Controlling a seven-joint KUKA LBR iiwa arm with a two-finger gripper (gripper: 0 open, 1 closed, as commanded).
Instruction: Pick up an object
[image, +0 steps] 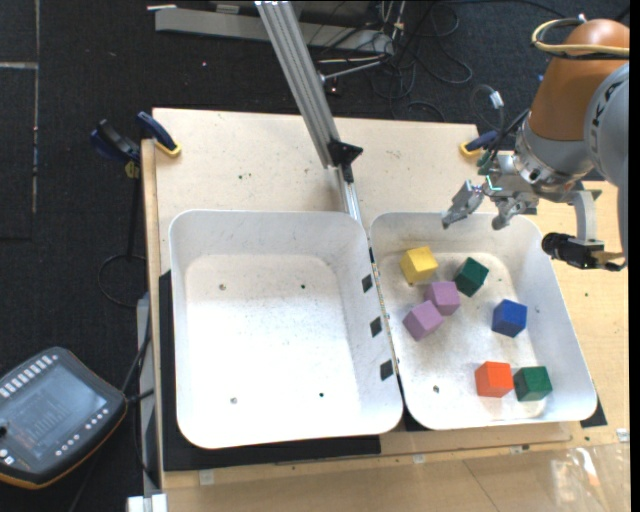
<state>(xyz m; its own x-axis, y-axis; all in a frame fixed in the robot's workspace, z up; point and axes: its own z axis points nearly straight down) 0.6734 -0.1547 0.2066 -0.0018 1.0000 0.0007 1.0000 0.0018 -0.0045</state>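
nearest us, at the lower left off the bench, we note a grey pendant with a screen.

on the bench we list two white bins side by side. the left bin has only dark specks on its floor. the right bin holds seven blocks.

near end of the right bin: an orange block and a green block, just beside each other, possibly touching.

middle: a blue block toward the right wall; two purple blocks, one lower left and one upper right of it, close together.

far end: a yellow block and a dark green block, apart from each other.

above the far rim of the right bin we record the gripper, fingers spread apart and holding nothing, clear of all blocks. the arm behind it shows its orange band.

beyond, a slanted metal rail meets the bench between the bins. clamps sit at the bench's far corners, and cables lie on the dark floor.
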